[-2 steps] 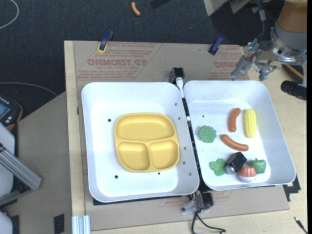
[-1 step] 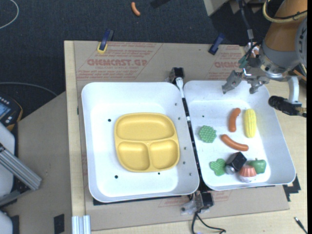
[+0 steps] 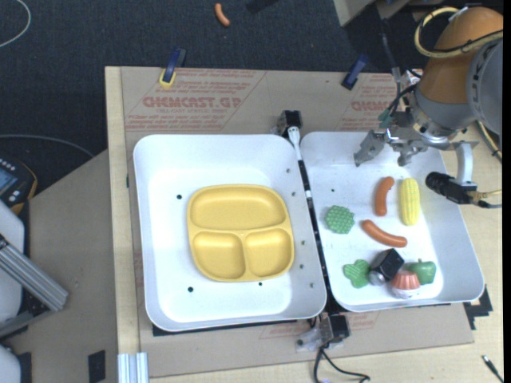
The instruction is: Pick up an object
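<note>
Bins are set side by side on the bench [image 3: 120,214]: the left bin [image 3: 160,182] is occupied by a yellow tray [image 3: 239,231], the right bin [image 3: 455,254] by corn [image 3: 409,200], two sausages [image 3: 384,195] and smaller food pieces. Above its far end the tool [image 3: 385,152] is seen spread wide, nothing held between its fingers.

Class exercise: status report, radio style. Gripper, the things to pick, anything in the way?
Gripper over right bin's far end, fingers open, holding nothing. Two sausages, corn, green pieces loose in that bin, untouched. Yellow tray in left bin. Nothing blocking.
</note>
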Motion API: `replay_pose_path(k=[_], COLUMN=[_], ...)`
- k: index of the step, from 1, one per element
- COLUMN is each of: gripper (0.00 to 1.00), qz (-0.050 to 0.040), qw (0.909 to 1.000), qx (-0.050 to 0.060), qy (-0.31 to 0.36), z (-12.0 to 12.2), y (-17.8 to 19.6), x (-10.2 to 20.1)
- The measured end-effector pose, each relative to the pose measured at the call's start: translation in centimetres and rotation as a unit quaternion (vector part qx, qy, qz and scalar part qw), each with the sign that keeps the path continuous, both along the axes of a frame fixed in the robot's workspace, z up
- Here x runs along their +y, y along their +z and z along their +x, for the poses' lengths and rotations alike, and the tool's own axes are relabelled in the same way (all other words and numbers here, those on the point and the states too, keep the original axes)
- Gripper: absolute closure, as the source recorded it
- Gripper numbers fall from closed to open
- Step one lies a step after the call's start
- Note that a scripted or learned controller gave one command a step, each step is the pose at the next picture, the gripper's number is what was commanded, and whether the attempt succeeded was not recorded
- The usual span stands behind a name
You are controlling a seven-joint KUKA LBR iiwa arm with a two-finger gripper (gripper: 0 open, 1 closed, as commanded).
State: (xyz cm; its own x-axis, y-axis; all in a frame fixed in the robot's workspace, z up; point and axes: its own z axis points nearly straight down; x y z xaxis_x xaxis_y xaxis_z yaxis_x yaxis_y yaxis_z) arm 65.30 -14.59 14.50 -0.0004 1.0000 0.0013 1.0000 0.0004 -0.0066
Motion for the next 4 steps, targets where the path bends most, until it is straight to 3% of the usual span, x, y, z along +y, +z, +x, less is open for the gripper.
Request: replay_pose_path(k=[1,2,3,4], gripper=[0.00,0.00,1.00,1.00], qz=[0.0000,-0.0005,-0.0010,-0.0015], qw=[1.0000,1.0000,1.0000,1.0000], qx=[0.000,-0.002,-0.003,-0.006], qy=[0.001,0.000,0.001,-0.001], z=[0.8,0.8,0.9,0.5], y=[-5.9,-6.0,-4.9,-0.5], x=[0.0,0.1,0.1,-0.1])
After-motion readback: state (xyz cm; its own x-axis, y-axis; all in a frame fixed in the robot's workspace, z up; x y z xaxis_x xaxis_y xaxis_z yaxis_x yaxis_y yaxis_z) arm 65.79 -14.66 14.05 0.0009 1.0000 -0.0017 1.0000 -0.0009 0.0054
